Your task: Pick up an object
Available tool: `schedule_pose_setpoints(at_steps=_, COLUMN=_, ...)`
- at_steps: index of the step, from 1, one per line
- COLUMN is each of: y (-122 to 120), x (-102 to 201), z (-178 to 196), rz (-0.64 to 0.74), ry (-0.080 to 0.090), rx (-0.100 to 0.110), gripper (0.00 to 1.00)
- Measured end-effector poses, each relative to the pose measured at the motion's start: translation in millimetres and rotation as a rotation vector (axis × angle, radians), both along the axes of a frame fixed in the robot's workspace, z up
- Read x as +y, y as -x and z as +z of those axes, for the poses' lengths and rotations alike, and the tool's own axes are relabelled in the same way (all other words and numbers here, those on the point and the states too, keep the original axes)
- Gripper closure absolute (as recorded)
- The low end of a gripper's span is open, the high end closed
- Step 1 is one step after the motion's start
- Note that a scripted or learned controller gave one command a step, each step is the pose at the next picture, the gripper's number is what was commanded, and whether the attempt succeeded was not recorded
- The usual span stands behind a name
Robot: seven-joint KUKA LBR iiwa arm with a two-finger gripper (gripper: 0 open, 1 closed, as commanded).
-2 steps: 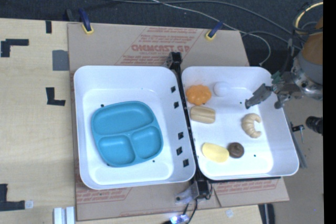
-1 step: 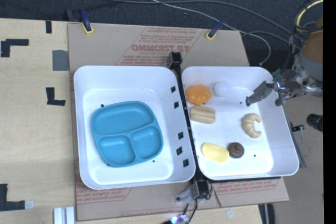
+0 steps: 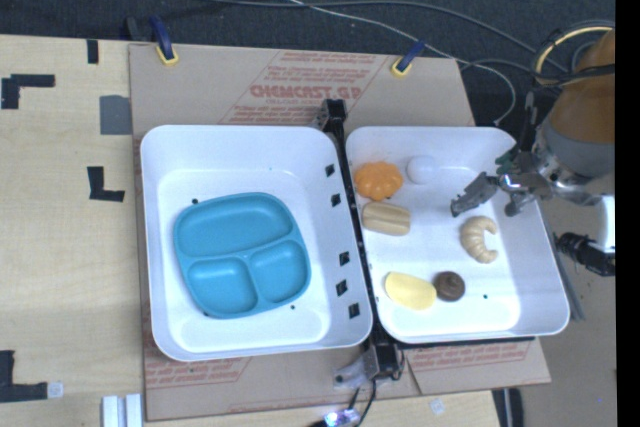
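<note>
The right bin (image 3: pixel 530 315) holds several toy foods: an orange piece (image 3: pixel 378 180), a white ball (image 3: pixel 422 169), a tan roll (image 3: pixel 386 218), a croissant (image 3: pixel 480 238), a yellow piece (image 3: pixel 410 290) and a brown round piece (image 3: pixel 450 286). My gripper (image 3: pixel 490 197) hangs over the bin's right side, just above and slightly left of the croissant. Its two dark fingers are spread apart with nothing between them.
The left bin (image 3: pixel 160 165) carries a blue divided plate (image 3: pixel 242 250). Both bins rest on a cardboard sheet (image 3: pixel 290 85) held by clamps at the back. A black divider with clips (image 3: pixel 345 215) runs between the bins. Cables lie across the dark floor behind.
</note>
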State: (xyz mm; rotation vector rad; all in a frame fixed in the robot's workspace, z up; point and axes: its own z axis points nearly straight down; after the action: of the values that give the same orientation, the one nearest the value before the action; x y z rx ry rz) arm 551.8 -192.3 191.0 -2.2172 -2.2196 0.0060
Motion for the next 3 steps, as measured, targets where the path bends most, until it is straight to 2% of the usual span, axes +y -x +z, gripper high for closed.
schedule_pose_setpoints(at_steps=1, y=-0.2, x=-3.2, z=-63.6, rz=0.000, ry=0.000, rx=0.000, gripper=0.00)
schedule_pose_setpoints(at_steps=2, y=-0.4, x=-2.8, z=-107.9, rz=0.000, ry=0.003, rx=-0.006, gripper=0.00)
schedule_pose_setpoints(at_steps=3, y=-1.5, x=-3.7, z=-94.5, rz=0.001, ry=0.005, rx=-0.010, gripper=1.00)
